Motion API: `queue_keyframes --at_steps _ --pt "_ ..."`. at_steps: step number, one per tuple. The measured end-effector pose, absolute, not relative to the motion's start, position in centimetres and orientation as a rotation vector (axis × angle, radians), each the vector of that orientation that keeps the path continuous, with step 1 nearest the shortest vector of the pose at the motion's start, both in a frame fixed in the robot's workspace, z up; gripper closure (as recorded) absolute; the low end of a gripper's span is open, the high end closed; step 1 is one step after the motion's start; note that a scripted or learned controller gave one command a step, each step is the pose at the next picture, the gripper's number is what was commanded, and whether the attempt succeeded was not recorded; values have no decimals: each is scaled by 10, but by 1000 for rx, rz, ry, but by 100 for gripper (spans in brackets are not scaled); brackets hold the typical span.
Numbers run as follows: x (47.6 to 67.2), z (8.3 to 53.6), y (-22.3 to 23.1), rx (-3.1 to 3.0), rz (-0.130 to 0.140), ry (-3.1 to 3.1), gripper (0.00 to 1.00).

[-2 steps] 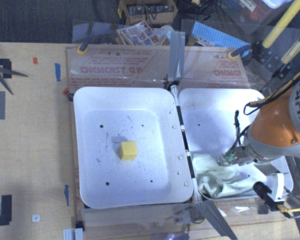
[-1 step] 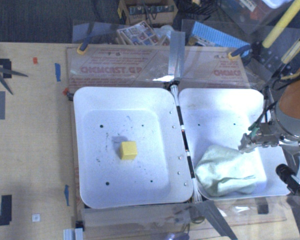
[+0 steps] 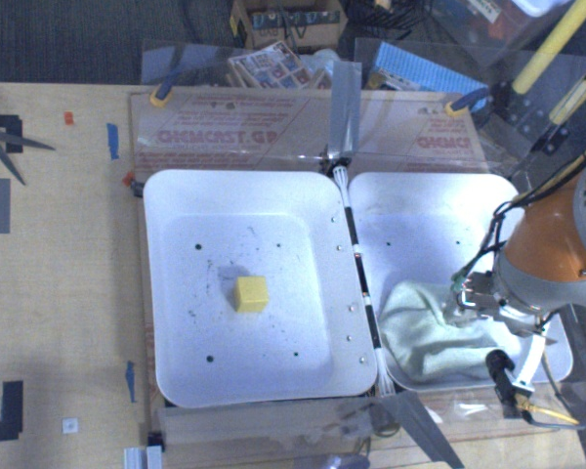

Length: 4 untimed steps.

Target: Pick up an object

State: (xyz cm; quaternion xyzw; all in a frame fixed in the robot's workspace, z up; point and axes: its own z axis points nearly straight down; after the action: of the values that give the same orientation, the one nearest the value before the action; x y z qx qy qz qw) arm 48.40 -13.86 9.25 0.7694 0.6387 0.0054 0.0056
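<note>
Down on a light wooden bench (image 3: 59, 291), two shallow white bins side by side: left bin (image 3: 176, 203) and right bin (image 3: 420, 198), rims touching along a dark middle seam, probably so things can pass from one to the other. Reaching in from the right, a grey arm (image 3: 552, 252) with an orange band, wrist low over the near right corner of the right bin. Directly beneath it, a crumpled pale-green cloth (image 3: 425, 335), heaped against the near wall, folds rising toward the gripper (image 3: 466, 303); cannot tell whether the fingers are parted or closed, being hidden against wrist and cloth, nor whether the cloth is gripped. Judged from the pose, a try at the cloth in hand, lift not yet made. Alone in the middle of the left bin, a small yellow block (image 3: 252, 294), well apart from the arm, resting on a scuffed floor with dark specks. Behind the bins, a clear panel with red lettering (image 3: 234, 130); beyond that, boxes and cables. On the bench, scraps of blue tape (image 3: 112, 142).
</note>
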Motion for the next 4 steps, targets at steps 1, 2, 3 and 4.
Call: queue_keyframes --at_steps 1,2,3,4 --pt "485 93 -138 1927 11 2452 100" --pt "486 94 -118 1477 7 2742 100" --pt "486 93 -117 1478 7 2743 0" --pt "486 103 -116 1481 12 2745 100"
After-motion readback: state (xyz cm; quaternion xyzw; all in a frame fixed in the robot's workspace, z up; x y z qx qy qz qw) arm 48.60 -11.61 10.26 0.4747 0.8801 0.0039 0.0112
